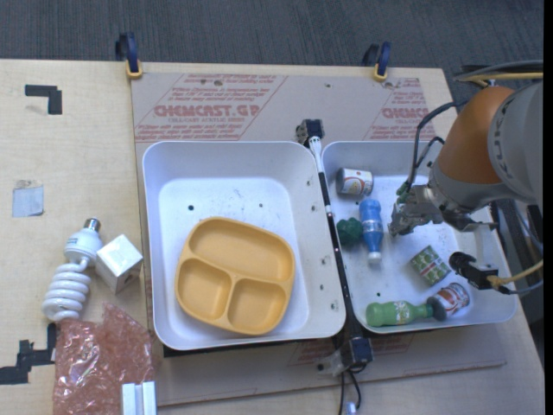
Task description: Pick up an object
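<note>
My hand [404, 219] hangs low in the right bin [484, 318], beside the blue bottle [371, 225]. I cannot tell its grip. Nothing is lifted yet.

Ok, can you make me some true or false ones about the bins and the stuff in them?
1. The yellow three-compartment plastic tray lies in the left white bin. True.
2. The blue plastic bottle lies in the left bin. False: it lies in the right white bin.
3. The green plastic bottle stands upright. False: it lies on its side.
4. The white spiral light bulb lies outside both bins. True.
</note>
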You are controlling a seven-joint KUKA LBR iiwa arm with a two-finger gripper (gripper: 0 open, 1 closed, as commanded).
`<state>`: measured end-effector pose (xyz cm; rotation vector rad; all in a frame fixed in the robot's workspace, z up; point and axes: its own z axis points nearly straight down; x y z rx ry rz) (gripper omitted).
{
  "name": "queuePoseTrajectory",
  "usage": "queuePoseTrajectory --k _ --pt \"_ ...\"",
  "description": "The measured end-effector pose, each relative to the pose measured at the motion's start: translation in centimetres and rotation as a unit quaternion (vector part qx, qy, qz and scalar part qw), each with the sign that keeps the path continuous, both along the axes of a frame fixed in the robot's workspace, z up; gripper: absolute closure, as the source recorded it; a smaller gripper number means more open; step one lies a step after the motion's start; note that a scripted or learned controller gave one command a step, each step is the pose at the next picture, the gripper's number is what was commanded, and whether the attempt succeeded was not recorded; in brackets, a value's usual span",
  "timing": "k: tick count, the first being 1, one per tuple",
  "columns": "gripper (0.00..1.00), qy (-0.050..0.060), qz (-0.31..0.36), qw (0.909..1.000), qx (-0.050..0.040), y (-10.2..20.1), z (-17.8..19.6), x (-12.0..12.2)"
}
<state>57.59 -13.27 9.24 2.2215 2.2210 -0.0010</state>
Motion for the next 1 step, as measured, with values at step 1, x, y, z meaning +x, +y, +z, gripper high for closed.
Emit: queuePoseTrajectory --k 1 --pt "0.0 -0.001 0.002 1.0 -0.0005 -2.65 0.08 8.34"
